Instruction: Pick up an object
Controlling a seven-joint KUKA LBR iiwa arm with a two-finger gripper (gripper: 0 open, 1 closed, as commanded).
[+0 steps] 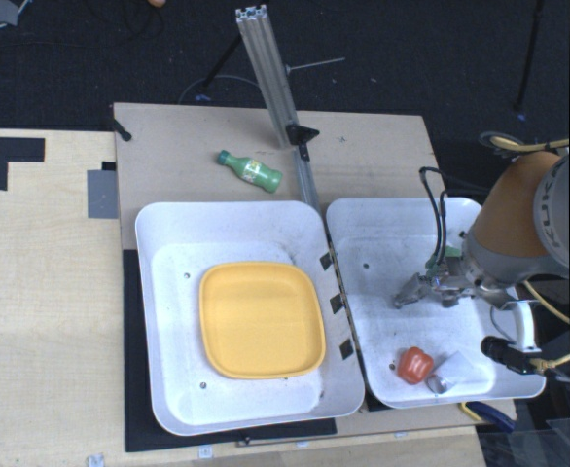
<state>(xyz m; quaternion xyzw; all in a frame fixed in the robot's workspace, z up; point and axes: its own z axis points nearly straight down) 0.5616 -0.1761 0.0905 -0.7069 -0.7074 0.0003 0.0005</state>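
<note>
- The gripper (409,295) hangs low over the right bin (382,232); I cannot tell its state.
- A red object (414,365) lies near that bin's front edge, apart from it.
- A yellow plate (262,319) fills the left bin (168,241).
- A green bottle (250,171) lies on the bench (363,154).

The arm (548,212) is thick and round, grey in colour, with a wide orange band (509,212) above the wrist. Under the band sits a darker grey wrist block. The hand (407,298) is small, made of grey metal, and its parts look thin and angular. A black cable (439,212) makes a loop beside the band and goes down to the wrist. Yellow cables (518,144) run near the upper part of the arm. A small green spot shows at the wrist.
</note>
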